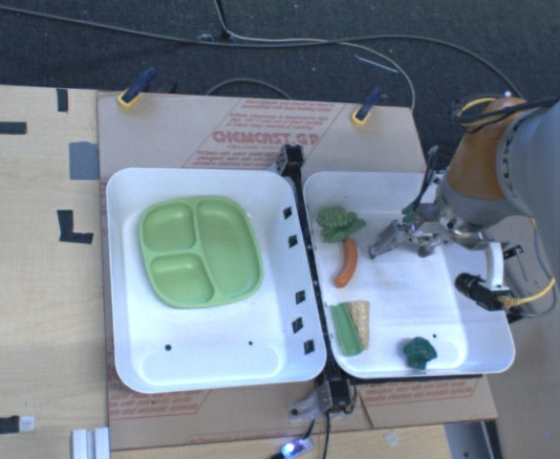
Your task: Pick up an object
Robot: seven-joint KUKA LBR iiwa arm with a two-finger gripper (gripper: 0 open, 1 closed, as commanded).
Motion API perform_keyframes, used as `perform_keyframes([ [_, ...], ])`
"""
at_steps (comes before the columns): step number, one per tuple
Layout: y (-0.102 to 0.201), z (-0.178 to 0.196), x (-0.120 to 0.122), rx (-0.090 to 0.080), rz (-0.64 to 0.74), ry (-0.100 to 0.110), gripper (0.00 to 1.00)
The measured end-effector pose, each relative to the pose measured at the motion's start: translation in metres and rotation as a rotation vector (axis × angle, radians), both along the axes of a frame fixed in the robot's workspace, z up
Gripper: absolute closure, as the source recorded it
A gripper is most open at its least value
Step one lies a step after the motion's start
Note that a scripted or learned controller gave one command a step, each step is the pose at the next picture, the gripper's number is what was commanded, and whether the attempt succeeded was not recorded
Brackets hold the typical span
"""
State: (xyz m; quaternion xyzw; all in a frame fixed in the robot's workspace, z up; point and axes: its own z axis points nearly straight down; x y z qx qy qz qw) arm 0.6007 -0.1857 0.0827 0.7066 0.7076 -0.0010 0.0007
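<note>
The arm enters from the right and positions the pincer [383, 247] low over the right bin [471, 352], near its upper middle. The fingers are spread apart with nothing between them. Just left of the fingertips lies an orange carrot [345, 263], close but not touching. Above the carrot sits a leafy green piece [338, 222]. Near the bin's lower left edge lie a green stalk [345, 329] and a pale corn piece [360, 319], side by side. A dark broccoli floret [419, 352] rests near the lower edge. The left bin [204, 361] holds a green divided plate [201, 251].
</note>
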Motion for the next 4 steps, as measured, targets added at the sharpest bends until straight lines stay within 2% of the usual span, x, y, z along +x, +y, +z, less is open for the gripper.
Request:
perform_keyframes([
  [1,0.0,0.014,0.001,-0.002,0.0,-0.005,1.0],
  [3,0.017,0.109,0.011,0.002,0.001,-0.004,1.0],
  [4,0.014,0.167,0.004,0.001,0.0,-0.004,1.0],
])
